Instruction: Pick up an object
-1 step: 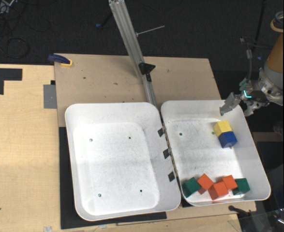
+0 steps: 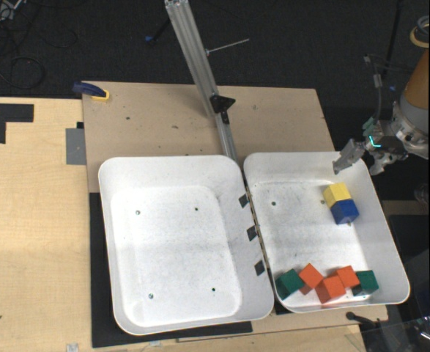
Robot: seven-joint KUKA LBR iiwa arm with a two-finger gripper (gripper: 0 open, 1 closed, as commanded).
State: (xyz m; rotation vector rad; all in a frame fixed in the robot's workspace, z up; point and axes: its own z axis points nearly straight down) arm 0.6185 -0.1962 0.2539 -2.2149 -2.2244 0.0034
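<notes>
Gripper [image 2: 362,157] hung over right white bin's [image 2: 390,229] far-right rim, fingers spread, holding nothing; small yellow cube [image 2: 337,193] lay just below-left.

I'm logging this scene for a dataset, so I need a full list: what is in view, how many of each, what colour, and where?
bins: 2, white, side by side on the bench
yellow block: 1, yellow, right bin, upper right part, touching the blue block
blue block: 1, blue, right bin, just below the yellow one
orange blocks: 3, orange, near edge of the right bin
green blocks: 2, green, at either end of the orange cluster
metal rail: 1, silver, slanting from the top of the view down to between the bins
clamp: 1, blue and yellow, far left corner of the bench
hand: 1, grey, over the right bin's far right corner, holding nothing
</notes>
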